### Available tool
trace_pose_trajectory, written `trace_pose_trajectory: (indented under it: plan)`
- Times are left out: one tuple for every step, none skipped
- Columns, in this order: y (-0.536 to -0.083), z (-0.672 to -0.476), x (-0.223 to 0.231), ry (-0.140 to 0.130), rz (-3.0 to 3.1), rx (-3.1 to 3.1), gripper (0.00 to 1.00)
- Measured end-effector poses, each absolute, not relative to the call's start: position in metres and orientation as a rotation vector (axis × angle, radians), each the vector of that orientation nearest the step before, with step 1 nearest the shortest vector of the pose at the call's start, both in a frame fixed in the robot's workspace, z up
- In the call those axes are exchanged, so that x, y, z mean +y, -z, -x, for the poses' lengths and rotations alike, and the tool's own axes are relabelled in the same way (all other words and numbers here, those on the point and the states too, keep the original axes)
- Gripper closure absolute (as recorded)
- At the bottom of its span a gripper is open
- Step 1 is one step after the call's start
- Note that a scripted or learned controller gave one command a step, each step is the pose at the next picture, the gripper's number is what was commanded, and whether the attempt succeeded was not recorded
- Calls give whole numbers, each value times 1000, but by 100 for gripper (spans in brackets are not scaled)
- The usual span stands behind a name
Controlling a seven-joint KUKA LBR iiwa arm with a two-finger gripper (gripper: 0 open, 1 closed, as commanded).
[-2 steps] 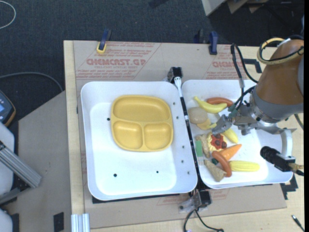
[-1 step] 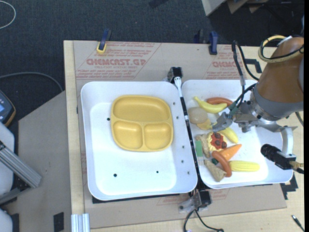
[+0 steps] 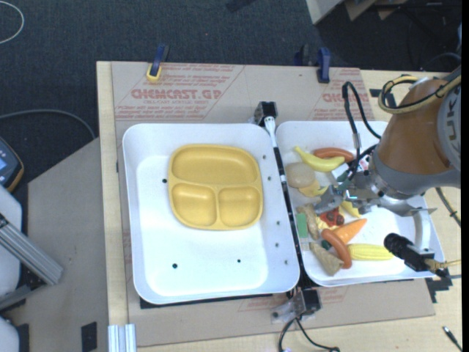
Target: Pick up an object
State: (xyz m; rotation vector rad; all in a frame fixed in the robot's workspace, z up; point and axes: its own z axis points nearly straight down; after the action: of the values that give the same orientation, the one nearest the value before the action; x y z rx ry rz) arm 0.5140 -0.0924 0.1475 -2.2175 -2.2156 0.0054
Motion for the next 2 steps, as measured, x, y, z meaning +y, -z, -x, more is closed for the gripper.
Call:
trace_pose_trajectory:
  plan:
    - [-92,-523,-92,3,2216,-2217,0]
    - [-91,-527,-91,11,2222,-2222,0]
